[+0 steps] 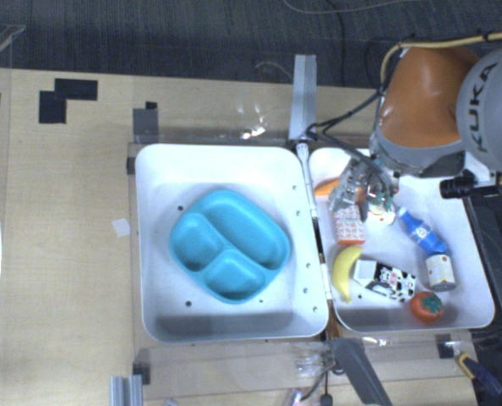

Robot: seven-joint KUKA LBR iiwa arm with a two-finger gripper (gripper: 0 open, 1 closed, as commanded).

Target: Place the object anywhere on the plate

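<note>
- Camera view: the pale wooden counter (57, 252) carries two shallow white bins side by side. The left white bin (154, 311) holds a turquoise plastic plate with three compartments (227, 244), lying a little askew near the middle of the bin. Nothing rests on any of its compartments.
- The right white bin (479, 311) holds the loose things: a yellow banana (344, 271) near the left wall, a small red-and-white carton (348, 225) just above it, a black-and-white patterned box (388, 279), a red tomato-like ball (428, 306) at the near edge, a small beige can (439, 271), a blue-and-white bottle (420, 231) lying on its side, and an orange piece (324, 187) part-hidden near the far left corner.
- The grey arm with the orange band (433, 100) reaches in from the right, and its claw (362, 191) hangs over the upper left part of the right bin, just above the carton. Cables and metal parts clutter the tip, so I cannot tell whether the claw is released, clenched or grasping anything.
- Which thing the task means is not settled by the picture; judging by where the claw is, the carton or something beside it seems the likely pick.
- Progress, as I judge it: early. Nothing is on the plate; a secure pick, the carry across the divider (312, 227) and the release all seem left to do.
</note>
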